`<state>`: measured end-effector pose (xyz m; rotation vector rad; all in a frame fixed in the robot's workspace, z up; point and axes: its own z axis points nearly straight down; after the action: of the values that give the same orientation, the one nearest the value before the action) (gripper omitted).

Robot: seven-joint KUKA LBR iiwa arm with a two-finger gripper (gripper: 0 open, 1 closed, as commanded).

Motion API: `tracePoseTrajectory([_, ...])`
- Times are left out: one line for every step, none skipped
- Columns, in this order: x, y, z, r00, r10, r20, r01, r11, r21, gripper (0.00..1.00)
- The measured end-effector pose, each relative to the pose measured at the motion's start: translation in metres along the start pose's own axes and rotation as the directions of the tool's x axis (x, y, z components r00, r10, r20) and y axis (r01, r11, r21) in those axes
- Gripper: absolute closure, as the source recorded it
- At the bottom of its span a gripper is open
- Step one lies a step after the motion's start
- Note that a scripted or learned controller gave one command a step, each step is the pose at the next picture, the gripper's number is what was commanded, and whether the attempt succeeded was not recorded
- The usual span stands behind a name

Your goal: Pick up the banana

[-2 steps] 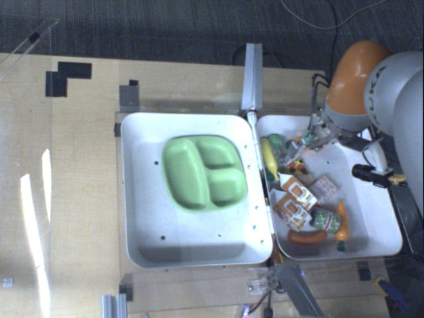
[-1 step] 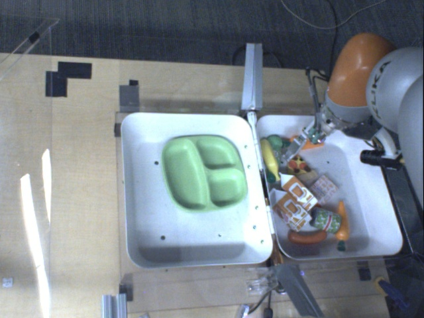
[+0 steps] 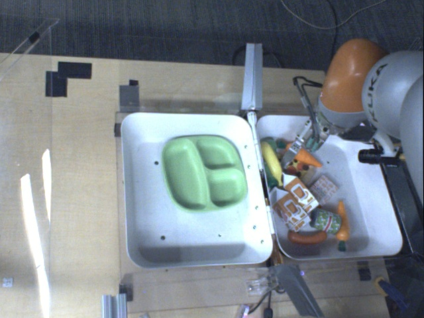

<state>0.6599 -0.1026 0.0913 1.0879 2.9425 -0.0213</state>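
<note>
The desk [image 3: 66,197] carries two shallow white bins side by side. The left bin [image 3: 142,244] holds a green divided tray [image 3: 204,172] with three compartments, lying near the bin's middle. The right bin [image 3: 374,217] holds a heap of small things crowded against its left wall. The banana [image 3: 271,161] lies in that heap, yellow, lengthwise along the left wall of the right bin, just beside the divider between the two bins. Just right of it is an orange, carrot-like piece [image 3: 306,159], and below them a white and orange carton [image 3: 296,203] lies tilted. Near the bin's front edge rests a red sausage-shaped item [image 3: 308,238], with a green patterned object [image 3: 324,220] touching it from above. The grey arm with its orange band [image 3: 348,78] reaches in from the right, and the end effector [image 3: 306,142] hangs over the upper part of the heap, close to the banana's upper right. Whether it is released or clenched cannot be told, since clutter and blur hide the tips
</note>
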Motion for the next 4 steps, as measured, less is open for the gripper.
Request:
tracePoseTrajectory([0.008,0.0,0.001,0.993,-0.121,0.012,0.121,0.993,-0.006,0.0])
tracePoseTrajectory([0.011,0.006,-0.009,0.993,-0.121,0.007,0.121,0.993,-0.017,1.0])
tracePoseTrajectory([0.005,-0.005,-0.082,0.974,0.228,-0.009,-0.228,0.974,-0.012,1.0])
tracePoseTrajectory([0.006,-0.004,-0.082,0.974,0.227,-0.009,-0.227,0.974,-0.012,0.0])
